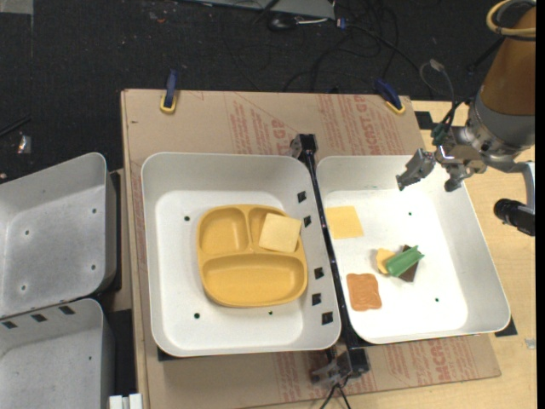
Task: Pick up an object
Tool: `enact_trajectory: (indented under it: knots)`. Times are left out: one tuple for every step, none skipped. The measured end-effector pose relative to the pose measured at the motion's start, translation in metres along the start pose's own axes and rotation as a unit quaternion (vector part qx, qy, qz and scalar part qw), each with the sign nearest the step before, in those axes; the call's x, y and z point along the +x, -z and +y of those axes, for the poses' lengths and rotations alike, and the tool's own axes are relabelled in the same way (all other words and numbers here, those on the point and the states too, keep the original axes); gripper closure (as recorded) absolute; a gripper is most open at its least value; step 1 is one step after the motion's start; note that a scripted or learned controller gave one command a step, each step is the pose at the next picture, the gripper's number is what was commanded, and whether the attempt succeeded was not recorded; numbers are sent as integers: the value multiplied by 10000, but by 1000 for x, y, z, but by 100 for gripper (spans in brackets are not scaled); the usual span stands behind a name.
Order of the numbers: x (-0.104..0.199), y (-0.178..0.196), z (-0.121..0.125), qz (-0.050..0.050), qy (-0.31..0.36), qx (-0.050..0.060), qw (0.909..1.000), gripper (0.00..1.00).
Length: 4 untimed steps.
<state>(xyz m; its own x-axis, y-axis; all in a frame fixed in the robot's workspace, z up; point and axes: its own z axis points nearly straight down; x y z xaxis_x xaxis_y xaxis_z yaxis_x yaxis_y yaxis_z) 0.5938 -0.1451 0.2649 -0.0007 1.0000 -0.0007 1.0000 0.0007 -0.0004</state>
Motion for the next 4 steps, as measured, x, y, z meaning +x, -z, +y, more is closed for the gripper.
enact_trajectory:
  knots:
    - [7, -46, -3, 6, -6, 19, 10000, 0]
    - [13, -109, -1, 8, -6, 25, 10000, 0]
    - [11, -152, 0, 5, -10, 14, 10000, 0]
    - [10, -140, 1, -1, -12, -9, 10000, 100]
